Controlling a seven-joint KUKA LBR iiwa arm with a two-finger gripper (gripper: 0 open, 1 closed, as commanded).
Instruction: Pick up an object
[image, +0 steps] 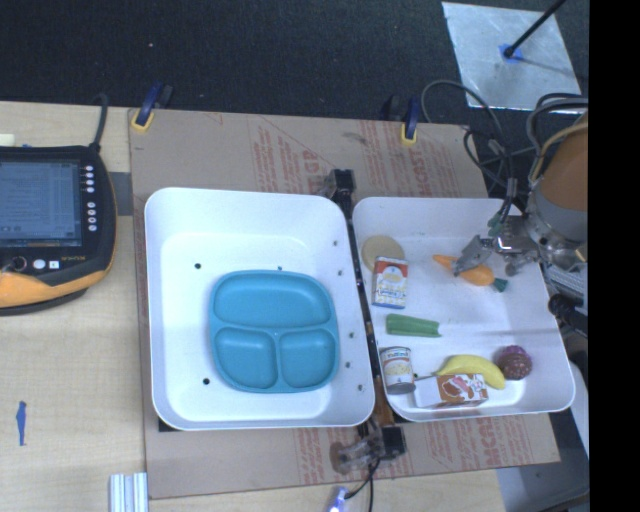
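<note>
My gripper (485, 262) is low over the far right part of the right bin (440, 225), reaching in from the right. An orange carrot (452, 265) lies directly beneath it; its pointed end sticks out to the left and the rest is partly covered by the gripper. Whether the gripper is touching the carrot is unclear. Elsewhere in this bin lie a red and white box (391, 282), a green vegetable (413, 325), a small can (397, 368), a banana (473, 370) resting on a flat carton (450, 392), a dark red fruit (514, 362) and a round beige item (383, 248).
The left bin (180, 230) holds a blue divided plate (272, 330). A tablet-like control pendant (45, 225) lies on the bench at far left. Cables (470, 120) hang behind the right bin.
</note>
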